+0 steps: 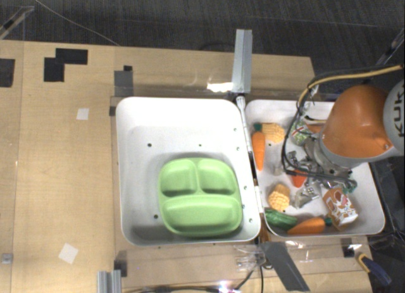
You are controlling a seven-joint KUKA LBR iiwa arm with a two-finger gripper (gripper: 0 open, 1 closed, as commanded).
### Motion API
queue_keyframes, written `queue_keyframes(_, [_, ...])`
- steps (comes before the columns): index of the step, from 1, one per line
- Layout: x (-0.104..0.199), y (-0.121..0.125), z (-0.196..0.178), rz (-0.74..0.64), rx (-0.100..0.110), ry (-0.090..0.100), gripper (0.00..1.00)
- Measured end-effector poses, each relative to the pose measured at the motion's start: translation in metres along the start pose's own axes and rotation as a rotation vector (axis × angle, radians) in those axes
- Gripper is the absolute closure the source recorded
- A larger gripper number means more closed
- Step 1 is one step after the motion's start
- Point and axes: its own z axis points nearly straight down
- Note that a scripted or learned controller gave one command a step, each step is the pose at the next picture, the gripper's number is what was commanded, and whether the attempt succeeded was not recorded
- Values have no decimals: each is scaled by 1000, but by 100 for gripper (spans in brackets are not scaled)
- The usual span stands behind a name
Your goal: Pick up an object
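1. Two white bins sit side by side on the wooden bench before you: the left bin and the right bin, divided by a shared wall that runs from a grey post at the far edge.

2. You see the left bin carrying a green divided tray, three compartments up, lying toward the near side of the bin floor.

3. You find the arm, its orange band rounded toward the camera, reaching in from the right and hanging over the middle of the right bin, with cables looping around the wrist.

4. Below it, the gripper points down among the toys; its metal fingers are tangled visually with cables and clutter, so you cannot tell whether they are spread or closed, and nothing is clearly seen between them.

5. You can pick out the candidates for lifting, all in the right bin: a carrot lying along the dividing wall, a yellow corn piece just beside it at the far end, and a second yellow piece near the gripper's left.

6. Along the near wall, you see a green vegetable touching a second orange carrot, and a small printed carton standing tilted just right of the gripper.

7. A small red-orange item shows just under the wrist, partly hidden.
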Motion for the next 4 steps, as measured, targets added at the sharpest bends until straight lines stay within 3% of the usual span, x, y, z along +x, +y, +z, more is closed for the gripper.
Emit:
queue_keyframes(1, [-32,3,1,111,-1,2,0])
queue_keyframes(2, [-109,-42,5,71,-29,61,0])
queue_keyframes(3, [-33,-51,2,88,-1,4,0])
queue_keyframes(4, [37,-39,0,128,1,1,0])
